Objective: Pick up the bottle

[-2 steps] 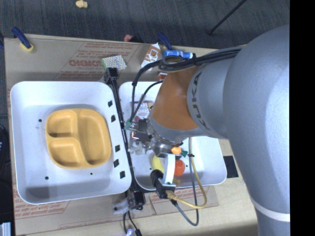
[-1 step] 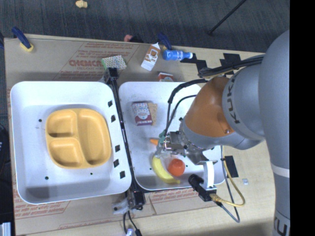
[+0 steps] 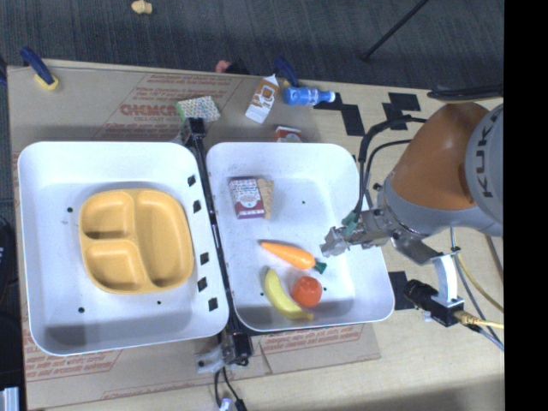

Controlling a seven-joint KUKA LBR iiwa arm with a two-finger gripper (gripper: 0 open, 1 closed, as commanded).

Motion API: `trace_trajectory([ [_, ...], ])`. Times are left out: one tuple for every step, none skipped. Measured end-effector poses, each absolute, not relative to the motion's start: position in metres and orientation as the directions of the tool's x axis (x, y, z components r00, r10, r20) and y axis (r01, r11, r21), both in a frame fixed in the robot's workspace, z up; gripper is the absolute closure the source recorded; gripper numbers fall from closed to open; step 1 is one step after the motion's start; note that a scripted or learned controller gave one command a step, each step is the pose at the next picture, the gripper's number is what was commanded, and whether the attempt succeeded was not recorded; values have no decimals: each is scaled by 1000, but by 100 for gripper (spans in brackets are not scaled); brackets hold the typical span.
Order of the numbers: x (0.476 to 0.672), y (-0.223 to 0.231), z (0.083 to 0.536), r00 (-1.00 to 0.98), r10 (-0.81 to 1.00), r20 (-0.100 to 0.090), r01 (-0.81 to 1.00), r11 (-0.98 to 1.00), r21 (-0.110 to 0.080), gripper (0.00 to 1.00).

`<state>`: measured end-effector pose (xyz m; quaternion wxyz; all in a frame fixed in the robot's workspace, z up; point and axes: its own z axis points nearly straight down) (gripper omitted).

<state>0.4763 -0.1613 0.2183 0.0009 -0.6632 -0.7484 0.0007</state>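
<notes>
A small blue bottle (image 3: 306, 96) is seen lying on its side at the bench's (image 3: 103, 92) far edge, outside the bins. The gripper (image 3: 336, 241), its jaw state indiscernible, is poised over the right bin (image 3: 342, 165). Light, rigid, roll-prone plastic is presumed; a mid-body grasp is favoured.

The claw (image 3: 336, 241) is too blurred to read its fingers

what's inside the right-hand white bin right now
The right bin holds a small red box, carrot, banana and tomato. The end effector covers part of its floor.
</notes>
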Motion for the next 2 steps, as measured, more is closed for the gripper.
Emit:
trace_trajectory([
  [479,-126,185,238,971,1,971,-238,-5,100],
  [476,-184,229,329,944,0,944,-329,-3,100],
])
